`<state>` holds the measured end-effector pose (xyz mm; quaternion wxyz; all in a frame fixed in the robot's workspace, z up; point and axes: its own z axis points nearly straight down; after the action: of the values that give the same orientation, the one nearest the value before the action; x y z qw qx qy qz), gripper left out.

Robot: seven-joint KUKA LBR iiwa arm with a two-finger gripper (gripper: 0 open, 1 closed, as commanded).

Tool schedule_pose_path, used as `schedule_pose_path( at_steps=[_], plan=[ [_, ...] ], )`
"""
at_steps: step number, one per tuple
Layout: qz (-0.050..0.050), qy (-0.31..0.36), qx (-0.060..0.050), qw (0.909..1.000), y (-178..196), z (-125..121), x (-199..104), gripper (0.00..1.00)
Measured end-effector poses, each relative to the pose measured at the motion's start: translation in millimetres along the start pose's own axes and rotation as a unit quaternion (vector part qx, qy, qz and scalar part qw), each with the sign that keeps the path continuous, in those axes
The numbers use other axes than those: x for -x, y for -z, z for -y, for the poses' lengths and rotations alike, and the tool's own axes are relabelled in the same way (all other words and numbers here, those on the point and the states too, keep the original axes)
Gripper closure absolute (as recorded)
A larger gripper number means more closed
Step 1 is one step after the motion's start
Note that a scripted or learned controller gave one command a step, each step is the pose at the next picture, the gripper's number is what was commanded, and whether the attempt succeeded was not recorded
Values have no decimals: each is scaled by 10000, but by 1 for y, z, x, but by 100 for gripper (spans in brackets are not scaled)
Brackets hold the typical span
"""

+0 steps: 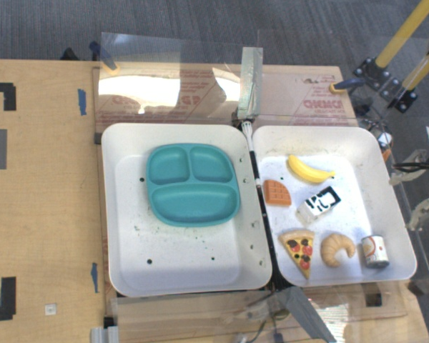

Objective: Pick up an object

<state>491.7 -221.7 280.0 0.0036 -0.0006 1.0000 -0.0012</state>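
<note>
Hand state cannot be told; the banana (307,168) lies lengthwise from upper left to lower right.

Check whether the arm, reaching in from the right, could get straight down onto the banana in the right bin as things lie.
Probably yes. The banana lies alone near the back of the right bin, apart from the waffle and the black-and-white card, with nothing over it.

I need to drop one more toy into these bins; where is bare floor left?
Left bin: a bare strip between the teal plate and the near wall. Right bin: bare along the far wall behind the banana. Crowded around the waffle, card, pizza, croissant, can.
</note>
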Motion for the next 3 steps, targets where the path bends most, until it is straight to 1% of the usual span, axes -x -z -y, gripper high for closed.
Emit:
schedule_pose_path(
  at_steps=[1,2,3],
  plan=[
    [-50,-1661,13,9861,-146,0,56,0],
    [-2,-3008,10,9537,-192,-56,92,0],
    [70,-3000,2,9539,-178,-55,95,100]
  ],
)
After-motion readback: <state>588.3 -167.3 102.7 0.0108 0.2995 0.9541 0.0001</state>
